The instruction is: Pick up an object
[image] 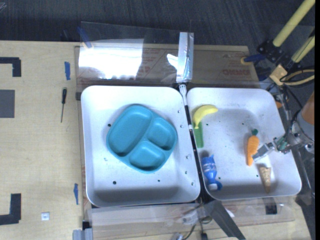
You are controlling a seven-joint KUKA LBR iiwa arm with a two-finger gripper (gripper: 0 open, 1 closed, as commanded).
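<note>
Item 1, nearest: blue bottle (210,170), lying along the left wall of the right bin (235,194), close to the front corner.

Item 2: brown cone-shaped piece (265,176), near the front right corner of the same bin.

Item 3: gripper (270,149), reaching in over the right rim, its tip just beside the carrot; whether its fingers stand apart or together cannot be told at this size, and nothing is seen clamped between them.

Item 4: orange carrot (251,149), tilted upright in view, on the bin floor, the likeliest object for the pick.

Item 5: left bin (100,184), bearing 1 blue divided plate (142,137), well apart from the gripper.

Item 6: green block (199,135) and yellow banana (203,113), against the left wall, farthest back.

Step in hand, by judgement: approach or closing at the carrot; lift not yet done. Next move calls for centring over the carrot's body.

Room: open floor lies left of the carrot; the right rim crowds the wrist.
</note>
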